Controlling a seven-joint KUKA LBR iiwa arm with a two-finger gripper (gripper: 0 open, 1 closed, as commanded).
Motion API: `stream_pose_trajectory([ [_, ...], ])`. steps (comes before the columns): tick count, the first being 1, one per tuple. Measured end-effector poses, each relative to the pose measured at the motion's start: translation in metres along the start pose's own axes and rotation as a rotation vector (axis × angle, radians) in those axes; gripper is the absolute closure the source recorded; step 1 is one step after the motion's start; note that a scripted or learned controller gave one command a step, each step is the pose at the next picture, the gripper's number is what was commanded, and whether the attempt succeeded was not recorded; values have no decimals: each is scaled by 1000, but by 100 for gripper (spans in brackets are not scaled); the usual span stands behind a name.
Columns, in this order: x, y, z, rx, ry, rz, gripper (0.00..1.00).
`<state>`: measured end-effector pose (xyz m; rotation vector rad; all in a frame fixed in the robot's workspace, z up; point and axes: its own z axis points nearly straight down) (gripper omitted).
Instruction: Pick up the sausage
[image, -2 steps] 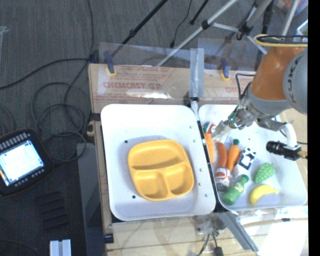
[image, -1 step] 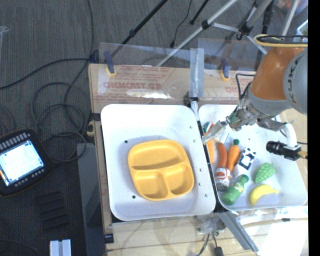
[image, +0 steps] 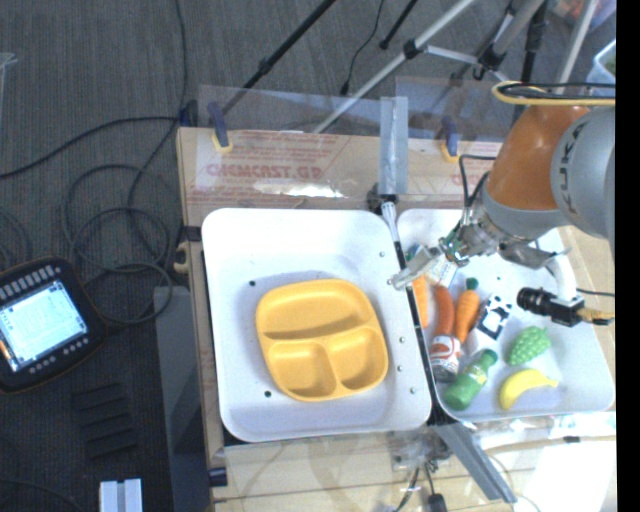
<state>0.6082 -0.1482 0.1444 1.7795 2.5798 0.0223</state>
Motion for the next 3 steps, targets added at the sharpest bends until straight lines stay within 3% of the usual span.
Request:
stream_pose_trajectory([
  [1, -2, 2, 10, -13, 2, -74, 0],
  [3, -5, 0, 12, -31, 5, -93, 0],
])
